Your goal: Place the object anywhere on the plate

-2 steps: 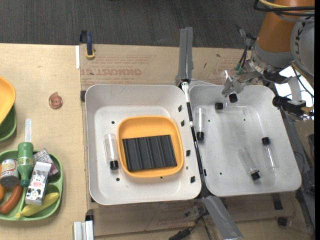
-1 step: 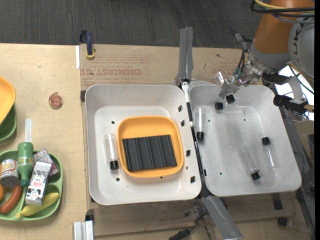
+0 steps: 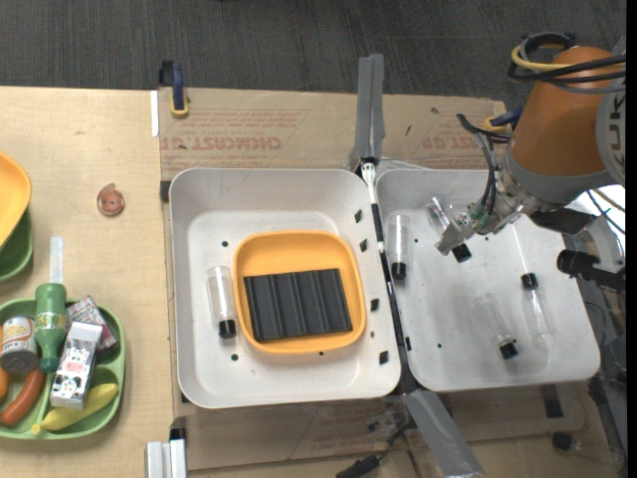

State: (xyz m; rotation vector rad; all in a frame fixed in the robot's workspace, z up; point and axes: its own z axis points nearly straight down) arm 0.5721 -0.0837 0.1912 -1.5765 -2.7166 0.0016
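Look to the right bin (image 3: 557, 366) first: the hand (image 3: 460, 235) hangs over its upper left part, and you cannot tell from this angle how wide it stands, or that it holds anything. The loose things there are clear vials with black caps — one (image 3: 396, 245) lies along the bin's left wall, another (image 3: 535, 302) toward the right, and a third (image 3: 498, 329) lower down, faint against the white. Which one is meant, you cannot say yet. The orange plate (image 3: 299, 252) sits in the middle of the left bin (image 3: 194, 366) with a dark ribbed block (image 3: 298, 303) on it, and a fourth vial (image 3: 220, 300) just beside its left edge.

This reads as the pick step, not yet done. Next, you would want the hand brought down squarely over one vial, closed across its narrow side, then lifted and carried left across the divider to a bare part of the plate.
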